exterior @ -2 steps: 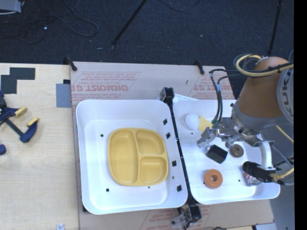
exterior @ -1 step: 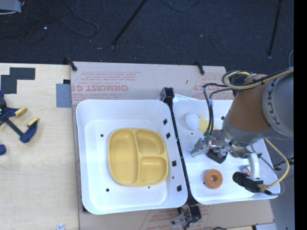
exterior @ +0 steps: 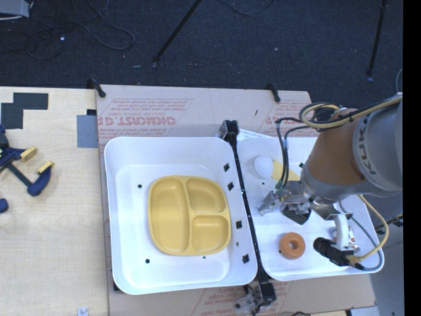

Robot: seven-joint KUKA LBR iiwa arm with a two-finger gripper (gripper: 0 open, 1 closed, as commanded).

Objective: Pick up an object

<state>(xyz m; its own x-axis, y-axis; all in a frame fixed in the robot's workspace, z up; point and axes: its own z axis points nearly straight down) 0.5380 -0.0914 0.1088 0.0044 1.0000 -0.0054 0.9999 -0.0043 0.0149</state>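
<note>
1. Cardboard sheet [exterior: 158,114] under the bins is showing upside-down red print, unreadable.
2. Left bin [exterior: 125,242] is holding a yellow divided plate [exterior: 189,214].
3. Gripper [exterior: 279,201] is hanging inside the right bin [exterior: 368,268]; finger state cannot be told.
4. Orange ring [exterior: 292,245] is lying just below it, untouched.

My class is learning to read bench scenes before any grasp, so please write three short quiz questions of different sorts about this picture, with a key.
1. True or false: the yellow divided plate lies in the left bin.
2. Which bin holds the orange ring? A left, B right.
3. Fill in: near the right bin's top edge, beside the arm, lies a white ___.

Key: 1 true; 2 B; 3 ball. The pincer hangs over the right bin, above the ring.
</note>
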